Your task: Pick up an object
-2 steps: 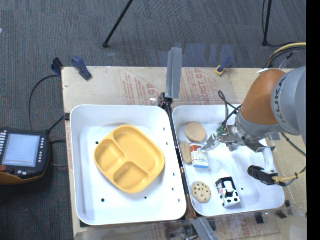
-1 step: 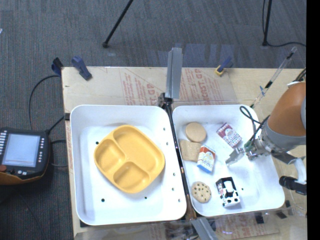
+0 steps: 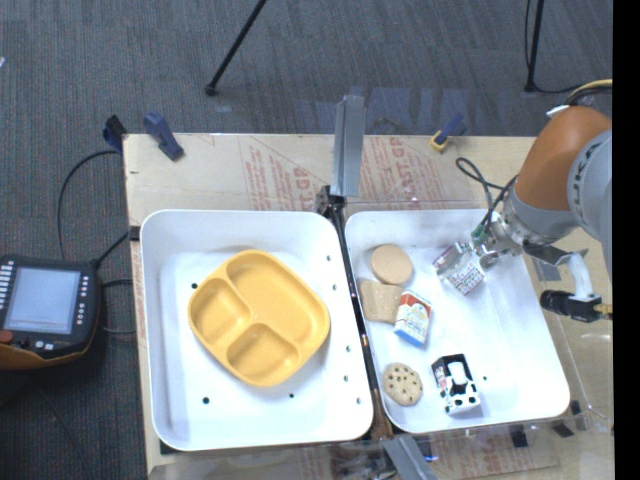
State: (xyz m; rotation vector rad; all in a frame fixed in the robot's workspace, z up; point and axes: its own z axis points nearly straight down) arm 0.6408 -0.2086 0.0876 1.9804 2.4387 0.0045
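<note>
In the right bin (image 3: 520, 368) lie a round tan biscuit (image 3: 391, 264), a square slice of toast (image 3: 379, 300), a small red, white and blue carton (image 3: 413, 318), a chocolate-chip cookie (image 3: 403, 384) and a black-and-white carton (image 3: 457, 384). My gripper (image 3: 462, 267) hangs over the upper middle of this bin, right of the round biscuit and above and to the right of the small carton. It looks apart from every item. The grey arm with its orange band (image 3: 560, 168) reaches in from the right.
The left bin (image 3: 165, 268) holds a yellow divided plate (image 3: 259, 316). A metal post (image 3: 348, 153) stands at the back between the bins. A handheld pendant (image 3: 45, 308) lies left of the bench, and a black cable (image 3: 480, 183) loops near the wrist.
</note>
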